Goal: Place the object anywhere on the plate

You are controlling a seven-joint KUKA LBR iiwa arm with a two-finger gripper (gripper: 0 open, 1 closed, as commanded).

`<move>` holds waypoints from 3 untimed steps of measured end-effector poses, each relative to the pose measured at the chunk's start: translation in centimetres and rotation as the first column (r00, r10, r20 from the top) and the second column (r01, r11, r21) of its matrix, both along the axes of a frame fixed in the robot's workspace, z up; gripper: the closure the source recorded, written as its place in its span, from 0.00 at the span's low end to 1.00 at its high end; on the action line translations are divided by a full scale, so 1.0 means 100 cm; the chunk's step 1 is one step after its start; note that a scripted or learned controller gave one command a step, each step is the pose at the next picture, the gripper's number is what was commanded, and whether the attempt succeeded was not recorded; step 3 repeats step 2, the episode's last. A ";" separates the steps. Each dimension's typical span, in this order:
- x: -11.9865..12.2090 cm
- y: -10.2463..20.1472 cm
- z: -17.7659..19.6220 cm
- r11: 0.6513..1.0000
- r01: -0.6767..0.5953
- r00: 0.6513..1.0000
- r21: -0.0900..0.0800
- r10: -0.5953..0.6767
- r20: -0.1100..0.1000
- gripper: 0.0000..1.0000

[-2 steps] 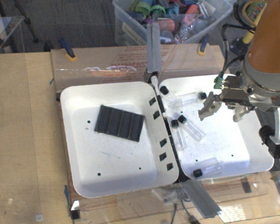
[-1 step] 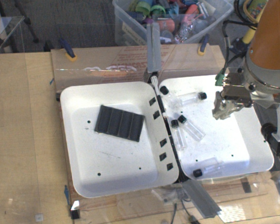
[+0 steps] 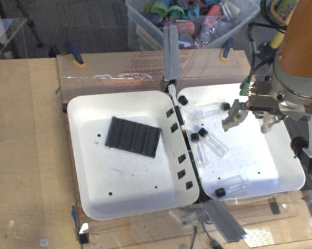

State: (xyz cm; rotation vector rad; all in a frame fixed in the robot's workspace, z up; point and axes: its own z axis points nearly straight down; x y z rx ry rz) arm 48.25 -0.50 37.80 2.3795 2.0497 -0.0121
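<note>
The clear plastic vials with black caps [image 3: 210,142] look light, slick; pinch mid-body. The gripper [image 3: 252,116] hovers, fingers spread, holding nothing.

One fixed camera looks down aslant on both bins [image 3: 123,105], seemingly from the bench's front.

We see the arm [image 3: 298,39] at three o'clock, a broad orange band over a grey wrist. Black cables [image 3: 267,6] loop beside it toward one o'clock, with a yellow fitting where they meet the band. A small green connector sits on the wrist's nine o'clock side. The end effector [image 3: 252,118] is pale grey metal, with two fingers [image 3: 232,117] of dull silver.
</note>
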 end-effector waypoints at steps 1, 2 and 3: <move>0.001 0.001 0.010 1.000 -0.003 1.000 -0.001 0.003 0.000 1.00; 0.001 0.001 0.010 1.000 -0.003 1.000 -0.001 0.003 -0.001 0.00; 0.001 0.001 0.010 1.000 -0.003 1.000 -0.001 0.003 -0.001 0.00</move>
